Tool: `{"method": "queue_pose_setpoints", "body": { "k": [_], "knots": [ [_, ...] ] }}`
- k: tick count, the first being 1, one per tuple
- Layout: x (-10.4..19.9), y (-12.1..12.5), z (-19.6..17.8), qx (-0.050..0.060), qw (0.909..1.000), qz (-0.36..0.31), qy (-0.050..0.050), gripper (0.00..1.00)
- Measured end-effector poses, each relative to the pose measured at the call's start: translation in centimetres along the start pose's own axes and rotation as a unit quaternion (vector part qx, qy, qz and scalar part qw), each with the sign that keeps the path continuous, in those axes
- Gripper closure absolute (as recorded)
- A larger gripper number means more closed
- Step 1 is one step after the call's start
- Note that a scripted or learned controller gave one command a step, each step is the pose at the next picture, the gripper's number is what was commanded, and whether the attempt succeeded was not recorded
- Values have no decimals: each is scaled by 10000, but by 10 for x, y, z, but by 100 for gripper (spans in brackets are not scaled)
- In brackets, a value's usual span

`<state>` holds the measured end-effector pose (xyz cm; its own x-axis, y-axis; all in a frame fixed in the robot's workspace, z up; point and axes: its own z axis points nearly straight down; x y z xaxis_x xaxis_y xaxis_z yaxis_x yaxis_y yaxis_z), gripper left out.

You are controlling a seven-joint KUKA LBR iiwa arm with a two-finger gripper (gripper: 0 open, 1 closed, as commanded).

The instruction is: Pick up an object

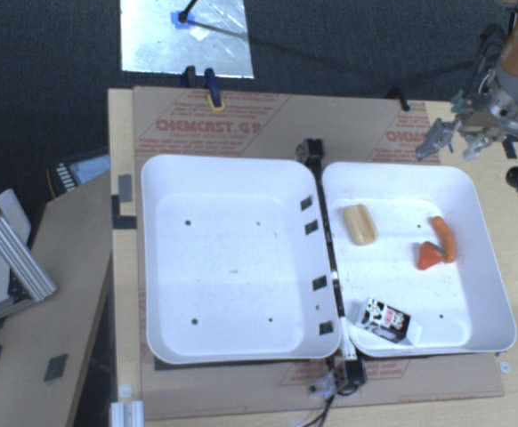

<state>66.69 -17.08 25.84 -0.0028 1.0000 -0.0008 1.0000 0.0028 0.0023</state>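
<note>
The right bin (473,194) holds three things. A tan bread roll (360,223) lies near its left wall. An orange carrot (439,244) rests toward the right side. A small black-and-white carton (386,320) lies at the front left corner. My gripper (455,140) hangs above the bench just beyond the right bin's far right corner, its two grey fingers spread apart with nothing between them. It is well clear of all three things.
The left bin (165,185) sits beside the right one, joined by a black hinge strip (323,238). Both rest on a cardboard sheet (241,118). A shiny foil sheet (186,23) lies at the back. An aluminium rail (5,238) stands far left.
</note>
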Motion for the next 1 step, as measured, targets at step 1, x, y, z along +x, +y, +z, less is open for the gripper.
{"method": "queue_pose_setpoints", "body": {
  "k": [1],
  "knots": [
    [-38, -98, 75, 63, 10000, 44, 12, 0]
  ]
}}
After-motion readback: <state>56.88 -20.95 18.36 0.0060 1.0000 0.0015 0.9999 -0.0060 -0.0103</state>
